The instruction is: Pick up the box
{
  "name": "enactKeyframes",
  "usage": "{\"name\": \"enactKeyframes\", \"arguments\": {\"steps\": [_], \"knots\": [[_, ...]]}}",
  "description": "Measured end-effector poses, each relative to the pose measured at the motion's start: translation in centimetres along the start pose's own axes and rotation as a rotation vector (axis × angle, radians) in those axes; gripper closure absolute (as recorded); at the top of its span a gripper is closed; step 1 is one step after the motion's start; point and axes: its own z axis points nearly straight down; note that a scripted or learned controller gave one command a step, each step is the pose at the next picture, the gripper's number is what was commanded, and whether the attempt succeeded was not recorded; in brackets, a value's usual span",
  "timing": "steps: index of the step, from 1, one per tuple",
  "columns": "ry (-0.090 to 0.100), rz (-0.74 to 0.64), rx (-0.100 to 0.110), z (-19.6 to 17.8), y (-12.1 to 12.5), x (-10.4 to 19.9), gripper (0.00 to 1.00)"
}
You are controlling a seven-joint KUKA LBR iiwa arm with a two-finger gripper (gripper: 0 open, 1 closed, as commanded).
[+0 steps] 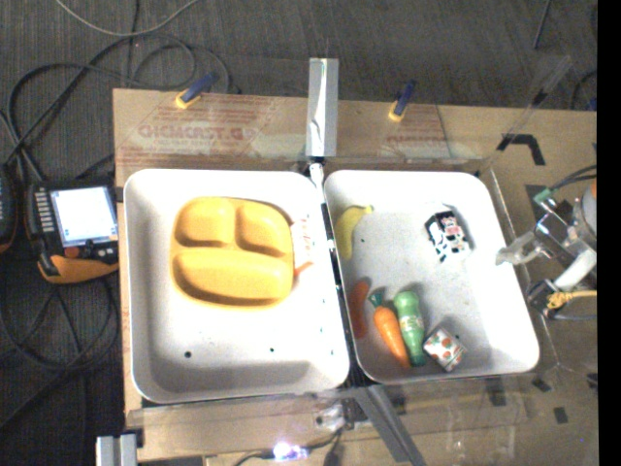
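Small white cardboard box with red and green print, lying in the right-hand shallow white bin at its near corner, long axis running diagonally from upper left to lower right, just beside a green plastic bottle and an orange toy carrot. Two-finger gripper outside the bin's right rim, well apart from the box; whether its fingers are apart or together cannot be told.

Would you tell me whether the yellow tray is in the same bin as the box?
No, the yellow tray lies in the left bin, while the box sits in the right bin.
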Motion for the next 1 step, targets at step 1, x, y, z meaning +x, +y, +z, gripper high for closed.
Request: {"name": "enactKeyframes", "arguments": {"steps": [1], "knots": [[0.0,0.0,0.0,0.0,0.0,0.0,0.0]]}}
